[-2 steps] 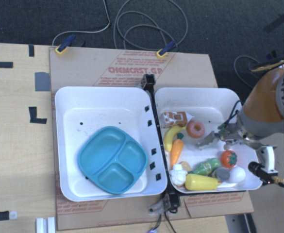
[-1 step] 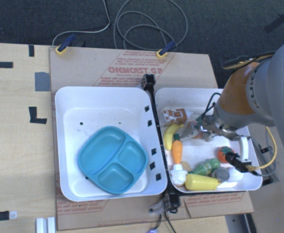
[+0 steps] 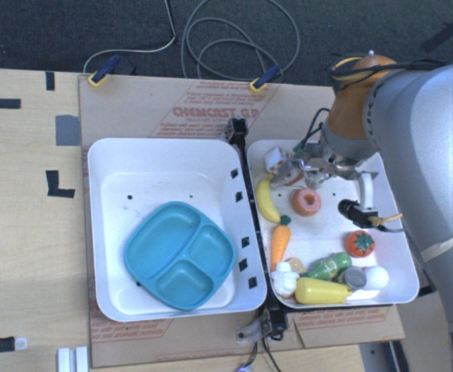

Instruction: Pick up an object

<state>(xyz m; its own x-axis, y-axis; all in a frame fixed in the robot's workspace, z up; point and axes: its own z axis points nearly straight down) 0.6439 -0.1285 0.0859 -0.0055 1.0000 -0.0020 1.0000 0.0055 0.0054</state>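
My gripper hangs low over the back of the right bin, just above a pink donut. A yellow banana lies to its left along the bin's wall, and a small white item sits at the back left corner. Nearer the front lie an orange carrot, a red tomato, a green bottle-shaped piece and a yellow piece. I see nothing held clear of the bin floor.
The left bin holds a blue divided plate. A grey can and white pieces crowd the right bin's front edge. Cables loop on the dark floor behind the bench.
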